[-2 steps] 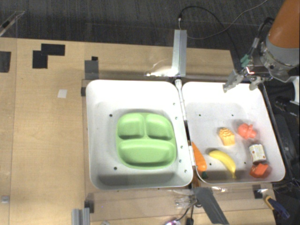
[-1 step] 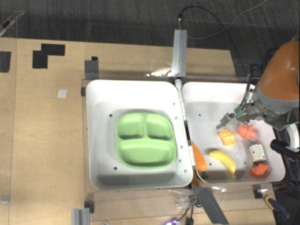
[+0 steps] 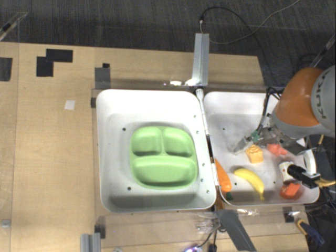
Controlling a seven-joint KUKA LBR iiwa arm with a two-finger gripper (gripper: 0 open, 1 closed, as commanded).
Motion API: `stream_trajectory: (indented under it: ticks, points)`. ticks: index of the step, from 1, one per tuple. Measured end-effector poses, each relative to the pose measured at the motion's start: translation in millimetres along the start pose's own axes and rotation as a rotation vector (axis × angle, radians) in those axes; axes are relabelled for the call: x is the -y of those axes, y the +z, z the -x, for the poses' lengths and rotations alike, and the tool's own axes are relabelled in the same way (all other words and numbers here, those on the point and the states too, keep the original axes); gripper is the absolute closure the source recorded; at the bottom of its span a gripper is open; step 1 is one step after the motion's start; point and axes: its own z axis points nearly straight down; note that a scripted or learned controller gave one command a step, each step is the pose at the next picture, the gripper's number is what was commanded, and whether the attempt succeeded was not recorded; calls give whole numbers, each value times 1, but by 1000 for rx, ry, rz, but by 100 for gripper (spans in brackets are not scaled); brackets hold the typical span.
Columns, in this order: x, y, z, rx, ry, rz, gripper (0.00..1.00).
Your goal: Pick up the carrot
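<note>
Still the approach step, by the look of it: nothing lifted yet. Carrot (image 3: 223, 177) lying in the right bin (image 3: 231, 109), pressed along the left wall near the 7 o'clock corner, long axis running roughly 11 to 5, tip toward the front rim. Banana (image 3: 250, 180) just beside it at 3 o'clock, a small gap between the two. Yellow block (image 3: 254, 154) farther up toward 1 o'clock from the carrot, with a red-orange piece (image 3: 276, 150) beyond it and another red item (image 3: 290, 190) near the bin's 5 o'clock corner. Claw (image 3: 252, 139) hovering over the middle of the right bin, above the yellow block, well apart from the carrot; whether clenched or released, cannot tell, too small and dark. Green divided plate (image 3: 163, 156) sitting in the left bin (image 3: 113, 140), not involved.

Next move, as a judgement: travel toward 7 o'clock, turn the wrist across the carrot's axis, then descend. Little room for a finger between carrot and wall, so risk of catching the rim or nudging the banana.
</note>
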Motion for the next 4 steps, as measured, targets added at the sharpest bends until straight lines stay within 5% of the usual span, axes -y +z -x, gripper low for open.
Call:
stream_trajectory:
  ticks: [1, 2, 3, 4]
  points:
    - [29, -1, -3, 1, -47, 3, 0]
    - [26, -12, -4, 1, -48, 7, 100]
    - [58, -2, -32, 5, 217, 9, 100]
    - [16, -96, -86, -3, 189, -9, 100]
